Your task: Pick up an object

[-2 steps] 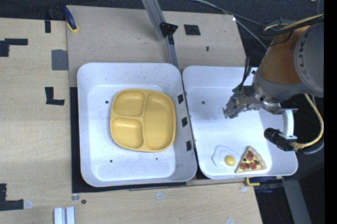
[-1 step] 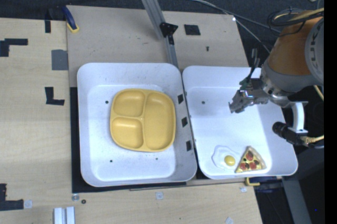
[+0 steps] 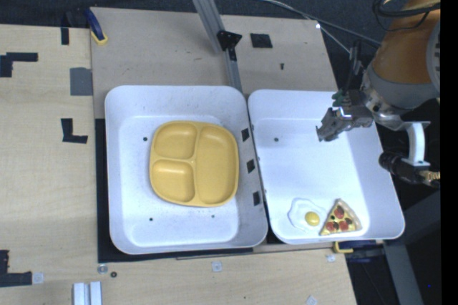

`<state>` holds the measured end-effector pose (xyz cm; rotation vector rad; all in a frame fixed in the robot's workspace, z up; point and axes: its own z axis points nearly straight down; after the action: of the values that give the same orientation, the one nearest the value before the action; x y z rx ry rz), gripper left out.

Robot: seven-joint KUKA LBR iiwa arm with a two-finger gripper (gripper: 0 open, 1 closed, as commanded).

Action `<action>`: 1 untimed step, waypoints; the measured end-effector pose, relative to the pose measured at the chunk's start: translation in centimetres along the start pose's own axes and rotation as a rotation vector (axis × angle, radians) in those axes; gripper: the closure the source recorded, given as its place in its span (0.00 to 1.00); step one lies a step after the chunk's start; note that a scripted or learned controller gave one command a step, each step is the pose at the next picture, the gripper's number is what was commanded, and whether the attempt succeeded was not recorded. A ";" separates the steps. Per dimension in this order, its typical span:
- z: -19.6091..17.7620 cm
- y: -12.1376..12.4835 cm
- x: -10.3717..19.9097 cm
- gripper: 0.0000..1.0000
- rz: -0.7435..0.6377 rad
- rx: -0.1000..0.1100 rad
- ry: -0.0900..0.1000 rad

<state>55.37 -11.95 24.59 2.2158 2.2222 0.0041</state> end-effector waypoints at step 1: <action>1.0 1.2 4.9 1.00 -0.003 0.006 0.002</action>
<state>56.57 -7.06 23.57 2.2163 2.2292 -0.0007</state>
